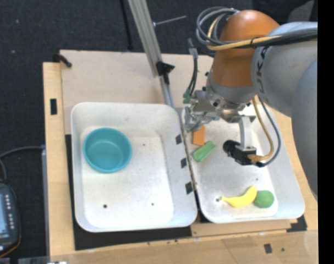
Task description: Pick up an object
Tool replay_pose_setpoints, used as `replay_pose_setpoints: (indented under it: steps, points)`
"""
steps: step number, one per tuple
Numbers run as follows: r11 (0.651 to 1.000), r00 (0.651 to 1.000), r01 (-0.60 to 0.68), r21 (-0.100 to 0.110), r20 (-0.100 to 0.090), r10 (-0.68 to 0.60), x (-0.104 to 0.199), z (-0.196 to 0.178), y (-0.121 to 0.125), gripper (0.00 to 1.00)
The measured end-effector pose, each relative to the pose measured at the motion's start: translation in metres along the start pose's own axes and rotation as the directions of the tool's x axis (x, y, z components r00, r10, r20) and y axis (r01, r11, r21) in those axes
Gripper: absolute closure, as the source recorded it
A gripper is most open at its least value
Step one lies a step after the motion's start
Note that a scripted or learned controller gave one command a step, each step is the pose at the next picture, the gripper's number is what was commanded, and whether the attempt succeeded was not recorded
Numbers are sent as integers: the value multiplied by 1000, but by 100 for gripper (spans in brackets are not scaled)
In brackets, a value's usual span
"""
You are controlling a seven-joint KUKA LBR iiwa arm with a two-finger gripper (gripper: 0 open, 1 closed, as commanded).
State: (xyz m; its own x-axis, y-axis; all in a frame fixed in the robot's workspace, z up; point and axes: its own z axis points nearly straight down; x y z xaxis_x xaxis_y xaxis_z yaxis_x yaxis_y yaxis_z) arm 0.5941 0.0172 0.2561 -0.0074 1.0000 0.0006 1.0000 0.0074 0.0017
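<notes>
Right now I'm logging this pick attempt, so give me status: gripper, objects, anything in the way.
Gripper low over right bin, above orange block. Green block beside it. Banana and green ball at near edge. Teal bowl in left bin.

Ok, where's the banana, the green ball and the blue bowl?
banana (239,199), camera view, middle of its yellow curve.
green ball (264,199), camera view, centre of its top.
blue bowl (107,150), camera view, inside bottom of the bowl.
</notes>
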Motion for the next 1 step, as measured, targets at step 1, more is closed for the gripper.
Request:
replay_pose_setpoints:
  steps: [1]
  points:
    - [1000, 1000, -1, 3, 0, 1, 52, 15, -1, 100]
